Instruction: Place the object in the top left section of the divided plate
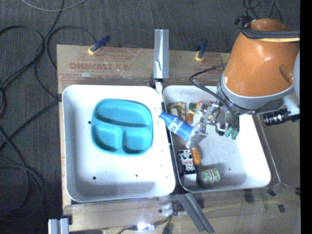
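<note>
Gripper (202,123) is over the right bin (253,172), its fingers clamped on the clear end of a blue bottle (176,123). The bottle is tilted, its blue end poking across the rim between the bins. Blue divided plate (122,126) sits in the left bin (78,179), white floor open around it. Green can (208,176) lies near the right bin's front wall.

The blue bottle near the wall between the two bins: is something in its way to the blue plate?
Nothing visible lies on the plate or on the bin floor beside it. The blue bottle is tilted over the wall between the two bins, so only that wall lies below its way. The gripper is at its right end.
</note>
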You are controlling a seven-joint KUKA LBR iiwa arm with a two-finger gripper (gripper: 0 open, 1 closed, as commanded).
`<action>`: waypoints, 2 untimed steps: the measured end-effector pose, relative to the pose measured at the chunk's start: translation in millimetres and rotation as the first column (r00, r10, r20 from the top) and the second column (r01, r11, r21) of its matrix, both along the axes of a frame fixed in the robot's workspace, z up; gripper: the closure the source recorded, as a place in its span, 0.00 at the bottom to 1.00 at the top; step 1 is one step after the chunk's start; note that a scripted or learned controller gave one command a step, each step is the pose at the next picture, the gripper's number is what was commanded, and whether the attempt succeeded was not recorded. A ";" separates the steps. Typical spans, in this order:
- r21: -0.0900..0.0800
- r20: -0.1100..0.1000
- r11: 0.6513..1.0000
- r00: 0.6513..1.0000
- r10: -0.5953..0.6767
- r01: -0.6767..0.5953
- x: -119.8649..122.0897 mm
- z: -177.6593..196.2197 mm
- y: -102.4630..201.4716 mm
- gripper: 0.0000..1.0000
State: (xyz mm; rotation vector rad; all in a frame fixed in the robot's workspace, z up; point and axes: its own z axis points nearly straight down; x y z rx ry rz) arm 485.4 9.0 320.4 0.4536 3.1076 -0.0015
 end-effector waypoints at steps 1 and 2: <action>0.003 -0.004 0.975 0.975 0.222 -0.222 -1.9 -110.5 104.8 1.00; 0.004 -0.003 0.973 0.973 0.233 -0.233 29.7 -105.6 109.0 1.00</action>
